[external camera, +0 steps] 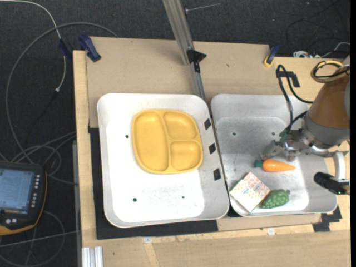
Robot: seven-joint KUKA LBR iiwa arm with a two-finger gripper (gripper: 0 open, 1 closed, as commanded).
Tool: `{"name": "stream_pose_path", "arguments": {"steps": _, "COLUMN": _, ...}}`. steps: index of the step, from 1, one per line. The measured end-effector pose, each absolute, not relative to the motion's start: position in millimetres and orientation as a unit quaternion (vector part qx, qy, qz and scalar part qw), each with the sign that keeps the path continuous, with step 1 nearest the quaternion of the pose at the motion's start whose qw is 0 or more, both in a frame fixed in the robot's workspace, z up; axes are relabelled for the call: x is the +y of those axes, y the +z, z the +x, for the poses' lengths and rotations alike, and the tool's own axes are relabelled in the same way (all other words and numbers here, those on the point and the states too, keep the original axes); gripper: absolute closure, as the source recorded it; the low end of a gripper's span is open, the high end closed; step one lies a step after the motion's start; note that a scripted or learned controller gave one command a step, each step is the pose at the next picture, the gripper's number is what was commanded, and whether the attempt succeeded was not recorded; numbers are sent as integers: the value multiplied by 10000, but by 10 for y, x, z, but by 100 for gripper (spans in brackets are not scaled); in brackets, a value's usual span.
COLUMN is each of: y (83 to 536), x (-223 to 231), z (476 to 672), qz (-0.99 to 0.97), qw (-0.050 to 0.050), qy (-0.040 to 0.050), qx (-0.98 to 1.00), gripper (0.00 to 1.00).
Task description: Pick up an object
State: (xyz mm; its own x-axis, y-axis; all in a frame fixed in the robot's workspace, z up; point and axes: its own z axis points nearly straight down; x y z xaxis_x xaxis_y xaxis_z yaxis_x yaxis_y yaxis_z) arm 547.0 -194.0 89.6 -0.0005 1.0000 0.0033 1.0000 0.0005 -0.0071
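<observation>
- Carrot (278, 166), apparently a light, stiff, slick toy, tapers; grasp across its thick middle.
- Gripper (285, 147) hovers just above; whether open, cannot tell.

bright even overhead light, soft shadows, slightly soft focus.

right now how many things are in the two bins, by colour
yellow: 1, divided tray, left bin
orange: 1, toy carrot, right bin
green: 1, bumpy toy, right bin
white/pink: 1, small box, right bin
total: 4
</observation>
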Motion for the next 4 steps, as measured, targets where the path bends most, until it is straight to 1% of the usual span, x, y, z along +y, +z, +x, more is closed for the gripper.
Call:
{"name": "stream_pose_path", "arguments": {"steps": 1, "y": 1038, "x": -1942, "z": 5493, "qz": -7067, "qw": 4, "qy": -9, "qx": -7076, "gripper": 100}}
{"name": "stream_pose_path", "arguments": {"steps": 2, "y": 1500, "x": -1880, "z": 5550, "qz": -7064, "qw": -27, "qy": -16, "qx": -7078, "gripper": 100}}
{"name": "stream_pose_path", "arguments": {"steps": 3, "y": 2047, "x": -1982, "z": 5604, "qz": -7066, "qw": -37, "qy": -15, "qx": -7076, "gripper": 100}}
{"name": "stream_pose_path", "arguments": {"steps": 4, "y": 2593, "x": -1985, "z": 5622, "qz": -7063, "qw": -40, "qy": -18, "qx": -7079, "gripper": 100}}
